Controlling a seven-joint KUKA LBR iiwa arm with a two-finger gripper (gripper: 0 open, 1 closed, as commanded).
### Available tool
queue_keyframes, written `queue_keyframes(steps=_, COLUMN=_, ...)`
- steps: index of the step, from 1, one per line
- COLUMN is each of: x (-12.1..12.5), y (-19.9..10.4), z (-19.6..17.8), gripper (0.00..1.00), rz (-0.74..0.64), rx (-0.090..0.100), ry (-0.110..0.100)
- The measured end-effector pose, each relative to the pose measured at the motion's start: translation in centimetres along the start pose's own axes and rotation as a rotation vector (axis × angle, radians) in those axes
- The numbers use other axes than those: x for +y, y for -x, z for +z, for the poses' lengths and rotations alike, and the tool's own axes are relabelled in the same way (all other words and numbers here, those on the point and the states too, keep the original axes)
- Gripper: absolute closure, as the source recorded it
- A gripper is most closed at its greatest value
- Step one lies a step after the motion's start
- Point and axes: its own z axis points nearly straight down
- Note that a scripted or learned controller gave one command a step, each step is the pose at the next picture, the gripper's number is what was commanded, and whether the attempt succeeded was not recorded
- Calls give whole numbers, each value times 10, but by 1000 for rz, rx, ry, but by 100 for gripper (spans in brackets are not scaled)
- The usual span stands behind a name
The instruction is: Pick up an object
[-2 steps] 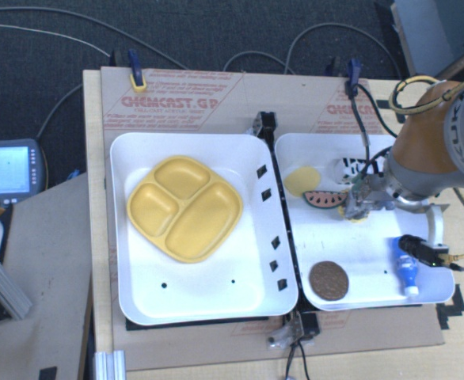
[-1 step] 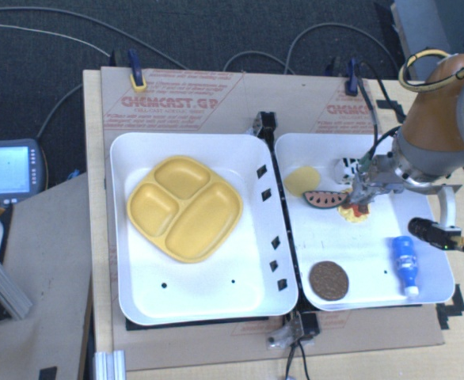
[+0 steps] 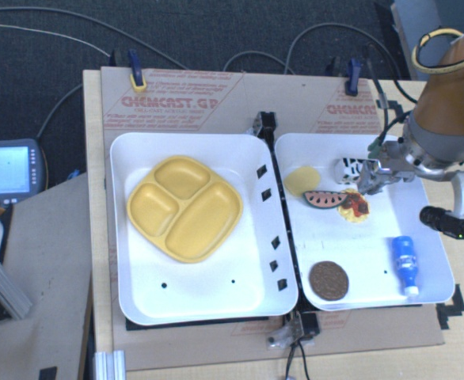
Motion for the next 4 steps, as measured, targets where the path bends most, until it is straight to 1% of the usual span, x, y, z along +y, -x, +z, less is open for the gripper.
queue_keyframes(steps=1, x=1, y=0, z=-23, gripper=100, rz=0, rx=0, ry=-1)
queue_keyframes(steps=2, x=-10, y=-56, z=-14, gripper=100, rz=-3, rx=4, ry=-8)
queue_keyframes(steps=3, x=-21, y=-118, z=-23, gripper=100, rz=-6, rx=5, ry=-7)
queue_keyframes(steps=4, x=-34, y=-171, z=-35, gripper=100, rz=-5, rx=3, ry=-6)
